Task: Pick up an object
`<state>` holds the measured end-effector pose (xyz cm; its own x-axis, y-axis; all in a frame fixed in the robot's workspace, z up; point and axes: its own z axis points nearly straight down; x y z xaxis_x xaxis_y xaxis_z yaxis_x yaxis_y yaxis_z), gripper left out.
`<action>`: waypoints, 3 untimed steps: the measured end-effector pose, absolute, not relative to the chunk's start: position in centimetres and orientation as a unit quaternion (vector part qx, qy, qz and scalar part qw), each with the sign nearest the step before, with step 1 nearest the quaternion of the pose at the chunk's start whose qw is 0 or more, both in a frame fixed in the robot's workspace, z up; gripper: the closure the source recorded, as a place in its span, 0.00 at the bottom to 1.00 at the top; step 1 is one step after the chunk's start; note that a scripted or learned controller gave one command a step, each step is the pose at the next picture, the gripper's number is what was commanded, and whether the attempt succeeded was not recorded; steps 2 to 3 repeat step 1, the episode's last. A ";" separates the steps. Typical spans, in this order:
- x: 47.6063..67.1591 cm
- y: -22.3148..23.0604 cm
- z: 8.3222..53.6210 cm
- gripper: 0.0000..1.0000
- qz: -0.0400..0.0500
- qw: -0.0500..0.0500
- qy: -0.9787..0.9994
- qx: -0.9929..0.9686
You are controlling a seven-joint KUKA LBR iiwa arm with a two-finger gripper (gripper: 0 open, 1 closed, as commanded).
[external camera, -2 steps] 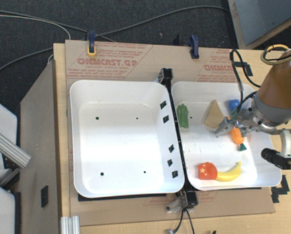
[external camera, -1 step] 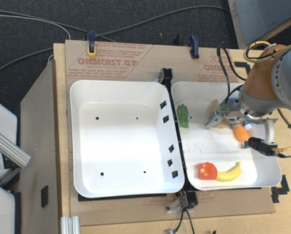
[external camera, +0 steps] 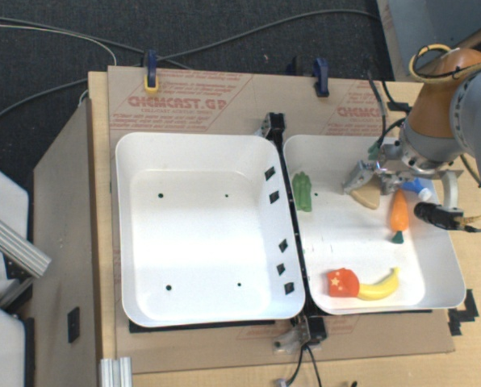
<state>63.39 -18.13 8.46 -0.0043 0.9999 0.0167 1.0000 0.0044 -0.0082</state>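
The right bin (external camera: 434, 256) holds several small objects. A green pickle-shaped piece (external camera: 303, 192) lies near its left wall. At the front lie a red piece (external camera: 343, 282) and a yellow banana (external camera: 383, 286). An orange carrot (external camera: 398, 214) lies at mid right, with a small blue piece (external camera: 423, 190) just above it. My gripper (external camera: 375, 181) hangs low over the back of this bin, right above a tan wedge-shaped piece (external camera: 369, 198). It partly hides that piece, and I cannot make out whether the two touch.
The left bin (external camera: 135, 216) sits beside the right one, with a black divider strip (external camera: 285, 216) between them. Blue clamps (external camera: 321, 77) and a yellow-handled clamp (external camera: 151, 71) hold the cardboard base at the back. Cables trail across the dark floor behind.
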 end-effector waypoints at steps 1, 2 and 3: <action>63.4 -18.3 9.7 1.00 -0.002 0.004 -0.709 -0.705; 63.4 -18.3 9.7 1.00 -0.002 0.004 -0.709 -0.705; 63.4 -18.3 9.7 1.00 -0.002 0.004 -0.709 -0.705</action>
